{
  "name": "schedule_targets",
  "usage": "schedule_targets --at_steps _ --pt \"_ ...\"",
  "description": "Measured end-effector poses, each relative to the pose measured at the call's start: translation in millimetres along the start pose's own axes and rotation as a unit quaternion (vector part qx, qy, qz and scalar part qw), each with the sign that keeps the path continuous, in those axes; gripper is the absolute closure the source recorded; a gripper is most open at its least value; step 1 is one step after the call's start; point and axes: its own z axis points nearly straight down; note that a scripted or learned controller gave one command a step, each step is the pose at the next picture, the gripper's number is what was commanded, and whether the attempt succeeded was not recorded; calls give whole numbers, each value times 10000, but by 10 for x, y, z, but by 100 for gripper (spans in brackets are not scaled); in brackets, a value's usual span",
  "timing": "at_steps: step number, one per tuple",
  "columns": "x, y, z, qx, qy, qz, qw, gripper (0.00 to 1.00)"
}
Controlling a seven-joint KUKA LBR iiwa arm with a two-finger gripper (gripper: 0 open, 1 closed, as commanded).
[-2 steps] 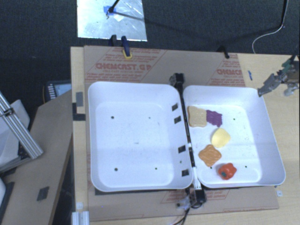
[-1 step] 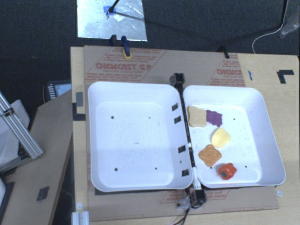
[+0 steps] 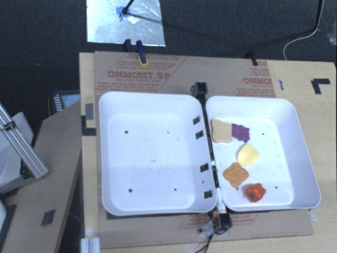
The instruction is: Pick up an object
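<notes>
The right bin (image 3: pixel 295 141) holds several small toy foods along its left side. A tan bread slice (image 3: pixel 221 130) lies nearest the divider, with a purple piece (image 3: pixel 240 133) touching its right edge. Below them sits a pale yellow round piece (image 3: pixel 248 155). An orange waffle-like piece (image 3: pixel 235 174) lies lower, and a red pepper-like piece (image 3: pixel 255 192) rests near the bin's front wall.
The left bin (image 3: pixel 110 194) stands beside the right one, joined by black clips (image 3: pixel 205 167) along the shared wall. Both rest on a brown cardboard sheet (image 3: pixel 174 73). A shiny metal plate (image 3: pixel 125 15) lies beyond the bench. A cable (image 3: pixel 303 36) runs at the upper right.
</notes>
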Motion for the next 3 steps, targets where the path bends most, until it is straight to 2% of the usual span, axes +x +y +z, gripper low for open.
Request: schedule_targets --at_steps 1,2,3 --pt "-162 -637 -218 16 8 59 10000 100" --pt "-259 -1295 -236 22 10 60 10000 100" --pt "286 -1606 -234 22 20 11 10000 100"
